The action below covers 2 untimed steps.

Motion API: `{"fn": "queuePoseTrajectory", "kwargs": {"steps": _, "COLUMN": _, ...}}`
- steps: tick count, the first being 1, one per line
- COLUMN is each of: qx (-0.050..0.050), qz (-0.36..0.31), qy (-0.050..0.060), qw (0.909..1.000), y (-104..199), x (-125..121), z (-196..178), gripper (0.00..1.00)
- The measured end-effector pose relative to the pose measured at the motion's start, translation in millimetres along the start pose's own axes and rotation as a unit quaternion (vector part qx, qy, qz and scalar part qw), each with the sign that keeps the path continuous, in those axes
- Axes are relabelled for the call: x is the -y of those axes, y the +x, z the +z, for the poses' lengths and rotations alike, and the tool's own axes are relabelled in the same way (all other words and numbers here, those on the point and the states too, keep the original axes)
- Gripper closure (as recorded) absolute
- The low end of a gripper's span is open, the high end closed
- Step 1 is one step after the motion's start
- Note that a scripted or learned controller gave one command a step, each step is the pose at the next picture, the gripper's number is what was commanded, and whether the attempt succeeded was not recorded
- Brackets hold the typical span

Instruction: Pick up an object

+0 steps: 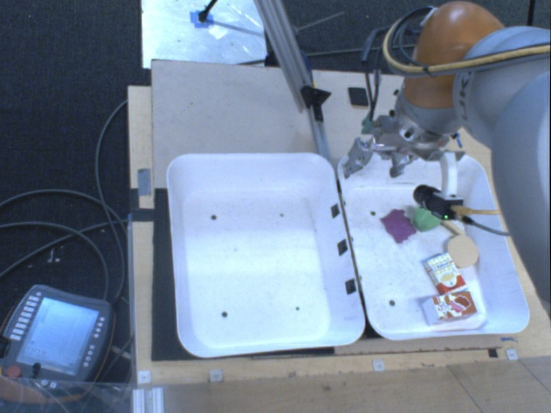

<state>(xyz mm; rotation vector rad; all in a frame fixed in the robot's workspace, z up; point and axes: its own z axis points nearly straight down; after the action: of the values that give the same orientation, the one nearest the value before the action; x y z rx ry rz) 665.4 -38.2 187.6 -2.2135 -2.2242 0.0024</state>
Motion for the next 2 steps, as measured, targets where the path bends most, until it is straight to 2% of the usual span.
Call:
{"fn": "queuePoseTrajectory", "kwargs": {"steps": 1, "qx": 0.001, "qz": 0.004, "qy": -0.007, "qw": 1.0, "y": -47, "x": 28, "z": -108, "gripper": 0.0}}
{"fn": "queuePoseTrajectory", "kwargs": {"steps": 2, "qx": 0.0, "qz": 0.001, "qy": 0.001, "qw": 1.0, "y": -4, "x": 61, "z": -18, "gripper": 0.0}}
